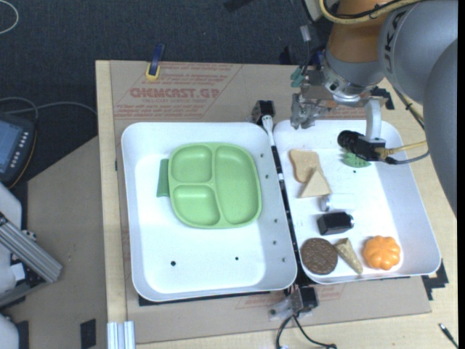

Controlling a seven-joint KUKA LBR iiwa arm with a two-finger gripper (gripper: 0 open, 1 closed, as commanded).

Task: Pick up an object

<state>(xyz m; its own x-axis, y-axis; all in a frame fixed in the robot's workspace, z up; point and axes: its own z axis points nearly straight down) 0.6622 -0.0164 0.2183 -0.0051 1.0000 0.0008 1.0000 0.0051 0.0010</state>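
I log the end effector (302,119) at the right bin's (396,195) far rim, spread or closed I cannot tell, with the tan bread slice (308,170) lying in that bin near it, apart

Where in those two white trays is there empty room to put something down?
The left bin has a wide bare strip in front of the green plate. The right bin is bare between the bread and its right wall. Its front edge is crowded: brown disc, wedge, orange pumpkin.

The green plate (215,185) looks matt plastic, the left bin (145,217) smooth plastic.
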